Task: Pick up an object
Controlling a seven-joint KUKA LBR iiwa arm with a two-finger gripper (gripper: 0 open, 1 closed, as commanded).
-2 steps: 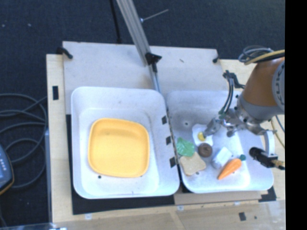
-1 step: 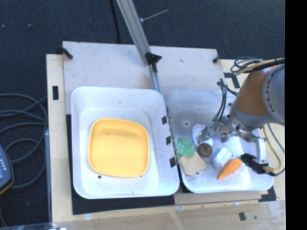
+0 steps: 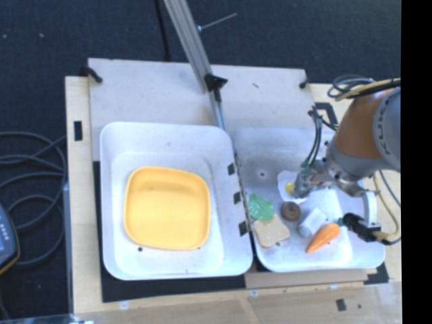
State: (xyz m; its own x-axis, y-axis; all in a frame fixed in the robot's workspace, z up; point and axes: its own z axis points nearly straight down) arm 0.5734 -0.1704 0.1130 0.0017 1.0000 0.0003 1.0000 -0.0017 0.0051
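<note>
The right bin [image 3: 270,147] holds several small objects: a green piece [image 3: 260,208], a tan toast-like piece [image 3: 271,231], a brown round piece [image 3: 291,211], an orange carrot [image 3: 322,237], a white block [image 3: 312,220] and a yellow-white item [image 3: 290,186]. My gripper [image 3: 305,183] hangs low over the bin, right beside the yellow-white item. Nothing shows clearly between its fingers. The arm's orange band [image 3: 358,130] sits above it.
The left bin [image 3: 115,147] carries a yellow square plate [image 3: 167,207]. A metal pole [image 3: 192,39] slants up from the ridge between the bins. Cables lie off the bench at the left [image 3: 27,167].
</note>
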